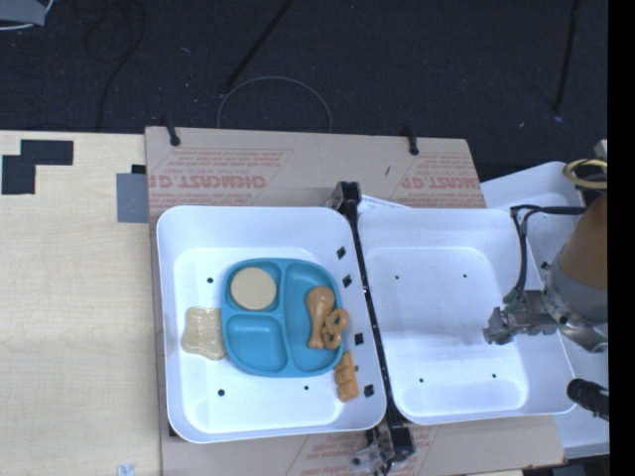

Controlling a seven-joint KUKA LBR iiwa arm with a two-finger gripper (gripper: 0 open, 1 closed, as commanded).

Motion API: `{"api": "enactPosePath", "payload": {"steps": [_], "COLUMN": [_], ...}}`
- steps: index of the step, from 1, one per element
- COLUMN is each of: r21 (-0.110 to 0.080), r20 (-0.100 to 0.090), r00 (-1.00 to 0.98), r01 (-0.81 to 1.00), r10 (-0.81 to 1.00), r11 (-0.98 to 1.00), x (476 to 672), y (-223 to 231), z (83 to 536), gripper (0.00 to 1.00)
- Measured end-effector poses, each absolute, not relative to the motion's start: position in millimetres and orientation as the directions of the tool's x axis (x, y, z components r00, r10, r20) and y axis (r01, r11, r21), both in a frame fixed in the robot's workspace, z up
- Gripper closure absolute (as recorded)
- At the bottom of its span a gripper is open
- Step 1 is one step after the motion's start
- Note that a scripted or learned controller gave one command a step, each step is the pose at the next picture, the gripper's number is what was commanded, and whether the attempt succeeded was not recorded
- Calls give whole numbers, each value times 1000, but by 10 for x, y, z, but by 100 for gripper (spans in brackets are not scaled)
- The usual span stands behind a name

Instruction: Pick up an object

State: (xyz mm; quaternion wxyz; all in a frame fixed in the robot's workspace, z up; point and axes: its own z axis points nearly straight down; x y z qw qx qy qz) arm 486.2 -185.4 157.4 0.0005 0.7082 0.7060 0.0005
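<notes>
The left bin [189,236] holds a blue divided plate [280,350]. A round tan cookie [252,288] lies in the plate's upper left section, and a brown pretzel-like piece [325,315] in its right section. A pale yellowish piece [203,332] rests on the bin floor just left of the plate. A small orange-brown piece [345,376] lies at the plate's lower right. My gripper [504,326] hangs over the right bin [446,266] near its right wall, far from all of these objects. Nothing shows between its fingers.
A black divider clip [349,198] sits at the top where the two bins meet. Cardboard [298,172] lies under both bins. The arm's grey body [585,286] fills the right edge, with cables [521,236] looping over the right bin's wall.
</notes>
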Motion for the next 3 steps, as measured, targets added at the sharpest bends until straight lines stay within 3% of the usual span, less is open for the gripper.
{"api": "enactPosePath", "payload": {"steps": [1,2,3], "r21": [2,0,-3], "r20": [-1,0,2], "r00": [-1,-1,-3], "r01": [1000,1000,1000], "r10": [1000,1000,1000], "r11": [1,1,3], "x": [4817,4822,4893], "y": [-1914,-1921,-1457], "z": [2171,2299,2208], "gripper": [100,100,100]}}
